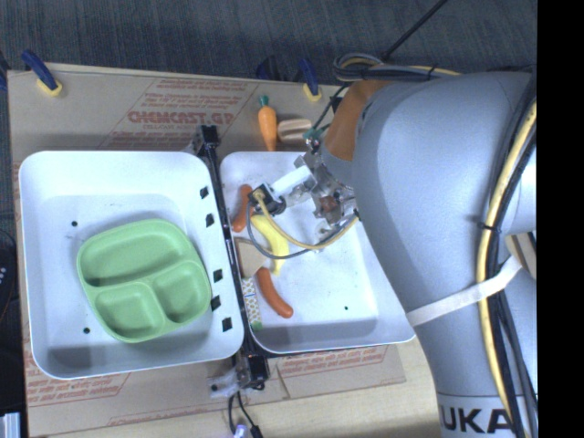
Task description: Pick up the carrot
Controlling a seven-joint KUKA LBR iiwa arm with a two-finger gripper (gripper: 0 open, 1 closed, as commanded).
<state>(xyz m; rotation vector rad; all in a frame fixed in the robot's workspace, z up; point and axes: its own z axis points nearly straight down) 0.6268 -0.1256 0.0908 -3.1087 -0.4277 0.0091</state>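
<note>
a: where is the carrot (266,128)?
b: outside both bins, on the cardboard (119,99), just past the far rim of the right bin (360,299). its green top points away from the bin, and a pale tan thing (294,131) lies just beside it.
a: and the gripper (327,201)?
b: over the right bin's far half, apart from the carrot, at the end of the big grey arm (438,208).
a: what lies in that bin?
b: a yellow banana (271,235), one orange-red sausage (275,294) near the front, another by the left wall.
a: the left bin (36,245)?
b: it holds a green divided plate (141,281).
</note>
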